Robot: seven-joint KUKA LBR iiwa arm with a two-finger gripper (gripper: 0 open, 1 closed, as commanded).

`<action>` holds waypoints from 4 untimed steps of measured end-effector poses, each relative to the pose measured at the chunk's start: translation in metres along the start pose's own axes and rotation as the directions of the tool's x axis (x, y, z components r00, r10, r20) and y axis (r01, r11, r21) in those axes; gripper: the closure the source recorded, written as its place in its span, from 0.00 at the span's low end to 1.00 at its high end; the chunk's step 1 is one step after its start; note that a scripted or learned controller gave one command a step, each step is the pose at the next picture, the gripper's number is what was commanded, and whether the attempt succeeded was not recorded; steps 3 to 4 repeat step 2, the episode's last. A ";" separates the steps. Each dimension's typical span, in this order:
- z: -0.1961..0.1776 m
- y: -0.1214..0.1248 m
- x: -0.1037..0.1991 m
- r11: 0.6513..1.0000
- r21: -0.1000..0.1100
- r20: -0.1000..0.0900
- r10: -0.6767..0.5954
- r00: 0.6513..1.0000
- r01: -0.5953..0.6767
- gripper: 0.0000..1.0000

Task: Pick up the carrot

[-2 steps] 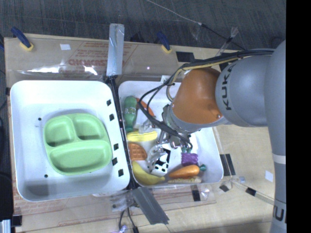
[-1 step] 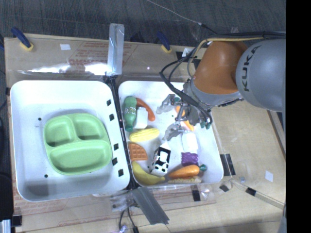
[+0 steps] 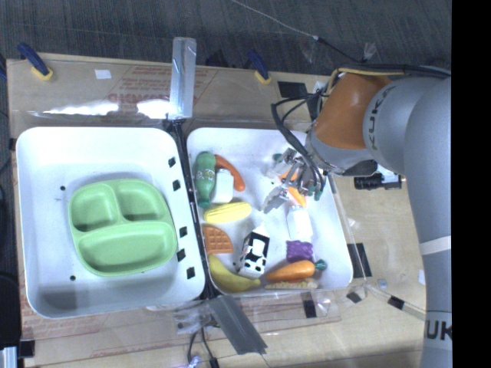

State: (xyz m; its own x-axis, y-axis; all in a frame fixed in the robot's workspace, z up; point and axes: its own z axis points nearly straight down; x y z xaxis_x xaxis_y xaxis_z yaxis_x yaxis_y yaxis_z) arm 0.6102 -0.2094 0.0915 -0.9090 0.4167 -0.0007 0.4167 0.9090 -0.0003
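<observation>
The carrot (image 3: 290,271) is lying at the right bin's (image 3: 343,228) near edge beside a banana (image 3: 230,277), while the gripper (image 3: 291,186), jaws apart and holding nothing, is hovering farther back.

Carrot (image 3: 291,271) in right bin (image 3: 337,228), beside banana (image 3: 230,278).

Light brown bench top (image 3: 107,79) under a clear glossy sheet, faint red print showing through near the far edge. Directly on it: two shallow white plastic bins side by side, left bin (image 3: 31,205) and right bin (image 3: 230,138), long walls touching along the middle. Blue clamp with a yellow tip (image 3: 34,61) at the far left edge, a second blue and yellow clamp (image 3: 258,67) further right. Upright silvery metal bracket (image 3: 182,79) behind the seam between the bins.
</observation>
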 end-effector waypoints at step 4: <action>-0.071 0.033 0.083 0.966 -0.002 0.001 0.259 0.966 -0.259 1.00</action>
